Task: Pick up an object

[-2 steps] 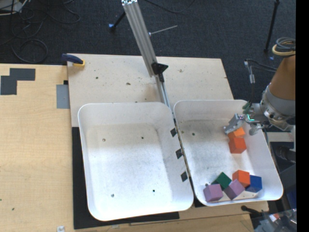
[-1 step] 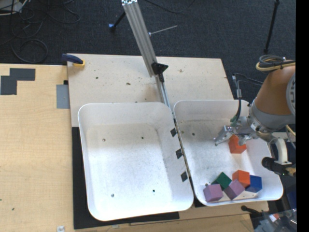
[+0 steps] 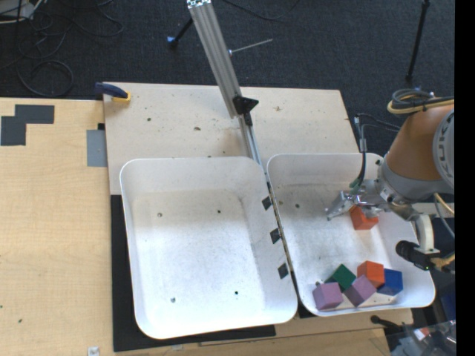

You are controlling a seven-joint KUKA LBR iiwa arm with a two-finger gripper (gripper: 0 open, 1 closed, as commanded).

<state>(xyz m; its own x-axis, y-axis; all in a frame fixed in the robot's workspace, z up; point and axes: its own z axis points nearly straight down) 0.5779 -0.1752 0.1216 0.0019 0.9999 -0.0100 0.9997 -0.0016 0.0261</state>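
The gripper hung at the right bin's right edge, its open fingers touching a red-orange block; it looked light, rigid; best pinched across flat faces.

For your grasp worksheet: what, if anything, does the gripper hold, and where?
The gripper sits at a small red-orange block, at its top; whether it grips cannot be told.

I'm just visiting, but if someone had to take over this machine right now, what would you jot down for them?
Gripper: over the right bin, at a red block; whether it grips the block is unclear.
Other blocks sit together at that bin's near edge: green, orange, blue, two purple.
Done: no lift confirmed.
Left: secure one block and raise it.
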